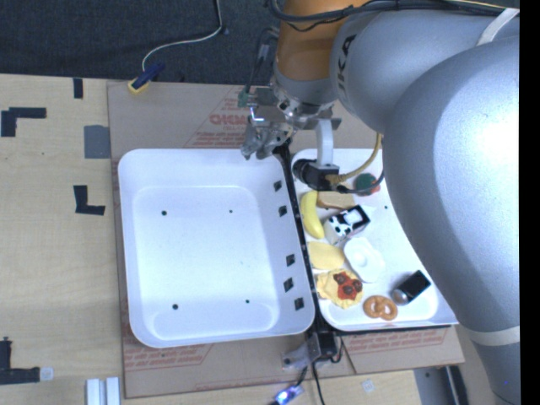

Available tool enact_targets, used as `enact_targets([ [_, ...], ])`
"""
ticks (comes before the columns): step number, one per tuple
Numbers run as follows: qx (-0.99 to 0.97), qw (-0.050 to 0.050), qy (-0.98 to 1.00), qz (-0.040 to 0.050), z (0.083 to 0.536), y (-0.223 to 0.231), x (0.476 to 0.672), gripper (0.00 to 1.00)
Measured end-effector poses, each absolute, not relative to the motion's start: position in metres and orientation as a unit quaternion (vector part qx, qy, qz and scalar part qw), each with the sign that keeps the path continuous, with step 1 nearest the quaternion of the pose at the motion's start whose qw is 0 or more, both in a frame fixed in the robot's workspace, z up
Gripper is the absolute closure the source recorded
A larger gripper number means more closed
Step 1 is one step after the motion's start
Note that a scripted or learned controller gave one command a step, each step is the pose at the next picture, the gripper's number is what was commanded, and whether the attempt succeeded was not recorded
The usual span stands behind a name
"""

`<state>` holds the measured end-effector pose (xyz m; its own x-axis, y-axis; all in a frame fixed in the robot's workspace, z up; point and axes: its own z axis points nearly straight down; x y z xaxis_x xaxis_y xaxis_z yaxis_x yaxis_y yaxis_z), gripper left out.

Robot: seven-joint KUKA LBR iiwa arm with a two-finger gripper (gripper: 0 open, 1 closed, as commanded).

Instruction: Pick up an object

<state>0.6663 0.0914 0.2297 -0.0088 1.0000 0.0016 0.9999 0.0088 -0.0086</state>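
I start at the left. The counter [51, 251] carries a few black tape marks. A cardboard sheet [169, 116] lies under two white bins set side by side, their long walls touching.

The left bin [202, 243] has nothing in it. The jaws hang above its far right corner, close to the wall shared with the right bin. They are small and dark against the cardboard, so I cannot tell whether they are released or clenched. I see nothing between them.

Everything I could pick lies in the right bin [426, 309], partly under the arm [439, 142]. I count nine things there, one of each:
- a brown slice [336, 199], bread by the look of it
- a small green-and-red thing [364, 180] I cannot name
- a banana [311, 214] along the shared wall
- a black-and-white cube [347, 223] just beside the banana
- a flat yellow piece [324, 255]
- a white lump [363, 256]
- a pizza-like slice [342, 287] with red topping
- a pretzel ring [381, 308]
- a black block [412, 286]

As I judge it, the task is hardly begun. Nothing is lifted and every piece rests in the right bin. The jaws are not over any of them. Choosing a target, coming down, closing and lifting are all left to do.
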Motion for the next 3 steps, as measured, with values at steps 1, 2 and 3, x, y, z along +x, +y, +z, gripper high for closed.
enact_targets([
  [1, -0.705, 0.002, -0.709, 0.0026, 0.189, 0.123, 0.654, 1.0],
  [2, -0.705, 0.001, -0.709, 0.0005, 0.168, 0.183, 0.666, 1.0],
  [3, -0.705, -0.002, -0.709, -0.0046, 0.277, 0.218, 0.669, 1.0],
])
